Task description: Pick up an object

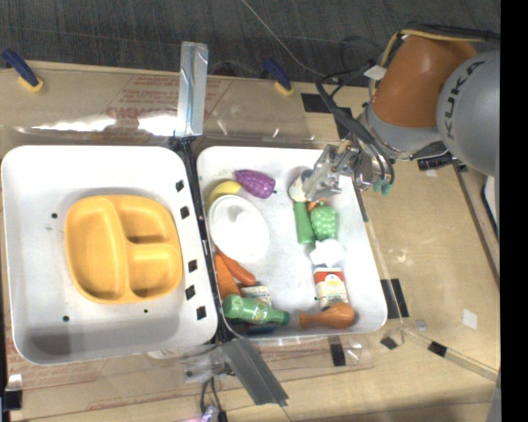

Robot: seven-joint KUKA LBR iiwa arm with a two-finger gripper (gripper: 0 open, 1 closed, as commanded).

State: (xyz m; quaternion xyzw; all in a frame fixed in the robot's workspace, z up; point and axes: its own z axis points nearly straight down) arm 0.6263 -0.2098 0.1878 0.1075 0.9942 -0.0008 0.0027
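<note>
Claw (321,180) hovering at the right bin's (370,262) 1 o'clock corner
Can't tell its state; probably lining up on the green bottle (303,221) below.

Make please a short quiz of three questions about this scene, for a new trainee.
1. True or false: the yellow divided tray lies in the left bin.
2. Which lies nearest the hand? A) green bottle B) purple grapes C) carrot
3. Fill in: the white bowl sits in the ____ bin.

Key: 1 true; 2 B; 3 right.
</note>
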